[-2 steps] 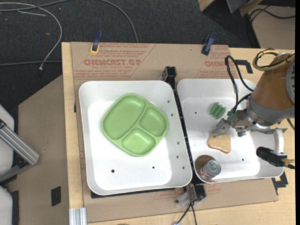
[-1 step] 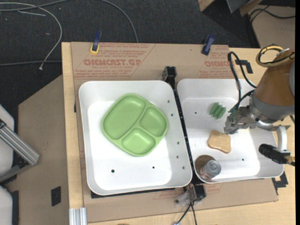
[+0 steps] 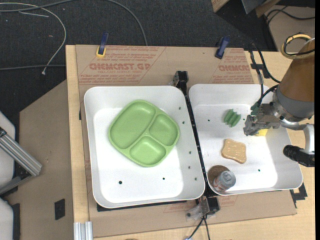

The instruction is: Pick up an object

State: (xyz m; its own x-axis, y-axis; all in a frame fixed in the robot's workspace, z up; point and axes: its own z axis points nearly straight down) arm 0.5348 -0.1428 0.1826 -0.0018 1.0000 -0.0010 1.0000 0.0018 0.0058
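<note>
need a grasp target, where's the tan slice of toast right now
The tan toast slice lies in the right white bin, below the small green ridged piece and above the brown can.

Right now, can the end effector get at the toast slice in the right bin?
Probably yes. The end effector hangs over the right bin, and the toast slice lies flat just below it in view, apart from the green piece and the can, with nothing between.
</note>
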